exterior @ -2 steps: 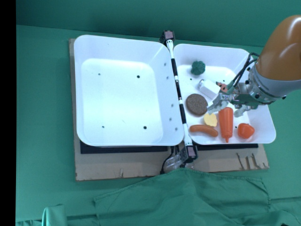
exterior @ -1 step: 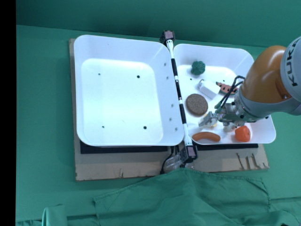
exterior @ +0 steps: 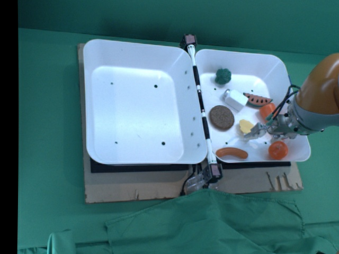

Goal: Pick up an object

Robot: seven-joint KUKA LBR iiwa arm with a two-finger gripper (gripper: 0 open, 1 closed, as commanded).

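camera view looks down at a slant on the bench, and nearest the lens a rumpled green cloth (exterior: 212, 224) lies across the front, its upper edge lapping the brown cardboard sheet (exterior: 132, 189) under the bins. just behind it the two shallow white bins sit side by side, joined by a white and black divider rail (exterior: 200, 102) that runs front to back between them. the left bin (exterior: 92, 97) shows a bare white floor with a few small dark dots. in the right bin (exterior: 280, 70) the nearest items are a sausage (exterior: 232, 153) by the front wall and an orange ball (exterior: 278, 150) in the front right corner. a little farther back the gripper (exterior: 254, 133) reaches in from the right on the grey and orange arm (exterior: 318, 97), its fingers hanging low just beside a small yellow piece (exterior: 245, 125); how far apart they stand cannot be told, and nothing is seen between them. a brown round cookie (exterior: 221, 117) lies to the left of the yellow piece, near the rail. behind these are an orange-red piece (exterior: 267, 110) close against the wrist, a white block (exterior: 234, 100) and a watermelon slice (exterior: 257, 99). farthest back sits a green broccoli (exterior: 223, 76).
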